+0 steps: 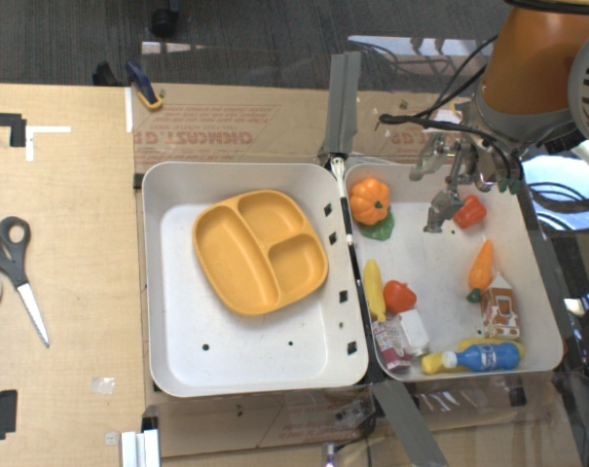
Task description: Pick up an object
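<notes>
Reaching in from the right, arm [537, 56] hangs over right bin [542, 353]'s far end, gripper [457, 197] beside red object [469, 212]. Jaws' state: cannot tell, cables clutter them. Arm's top cropped.

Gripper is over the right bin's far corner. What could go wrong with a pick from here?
1. The gripper hangs beside a red toy close to the bin wall; closing there may nudge the toy away or strike the wall.
2. The carrot and pumpkin lie nearby, so a drifting descent might bump them.
</notes>
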Controlling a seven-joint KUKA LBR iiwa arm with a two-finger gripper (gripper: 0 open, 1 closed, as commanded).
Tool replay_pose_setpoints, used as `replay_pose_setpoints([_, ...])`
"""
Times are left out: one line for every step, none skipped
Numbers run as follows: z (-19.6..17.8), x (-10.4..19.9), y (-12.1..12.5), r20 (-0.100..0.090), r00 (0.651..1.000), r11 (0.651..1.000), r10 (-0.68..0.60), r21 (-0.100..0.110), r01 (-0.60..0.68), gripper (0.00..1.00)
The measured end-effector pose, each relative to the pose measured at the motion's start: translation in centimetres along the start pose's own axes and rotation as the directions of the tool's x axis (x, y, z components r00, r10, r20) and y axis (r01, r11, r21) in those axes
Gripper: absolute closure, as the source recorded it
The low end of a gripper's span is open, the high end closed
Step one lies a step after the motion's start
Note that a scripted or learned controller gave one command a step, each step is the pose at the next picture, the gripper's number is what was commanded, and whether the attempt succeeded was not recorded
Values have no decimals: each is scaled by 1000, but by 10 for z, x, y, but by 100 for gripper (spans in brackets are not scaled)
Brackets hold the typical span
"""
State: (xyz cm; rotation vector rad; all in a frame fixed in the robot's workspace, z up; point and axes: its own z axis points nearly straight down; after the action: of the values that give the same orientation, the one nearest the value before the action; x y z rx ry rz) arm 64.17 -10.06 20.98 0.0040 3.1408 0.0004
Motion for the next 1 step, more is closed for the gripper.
replay_pose_setpoints([118,20,-45,2,997,997,74,0,-74,0])
